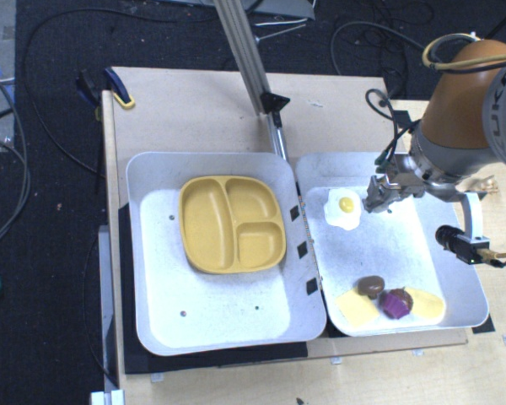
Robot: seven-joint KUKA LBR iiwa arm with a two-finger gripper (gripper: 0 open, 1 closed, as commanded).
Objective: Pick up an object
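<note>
The bench [194,99] carries two shallow white bins side by side. The left bin [152,310] holds a yellow compartment tray [233,224] with three sections, lying flat toward the far half of the bin. The right bin [451,277] holds four items. A toy fried egg [343,209], white with a yellow yolk, lies near the far left corner of this bin. Along the near edge, a flat pale yellow piece [426,306] lies on the bin floor; a purple object [395,303] rests on it, and a small brown rounded object [371,287] sits just left of the purple one, touching or nearly touching it. The arm [468,99] enters from the right, with its orange band above the grey wrist. The gripper [379,199] hangs over the far part of the right bin, just right of the toy fried egg and very close to its edge. The opening of the tool cannot be determined, because the dark gripper body hides the tips from above; no item is seen in its grasp. The toy fried egg lies flat on the bin floor. The three items at the near edge are well apart from the gripper. A slanted metal pole [244,49] crosses the far side of the bench.
</note>
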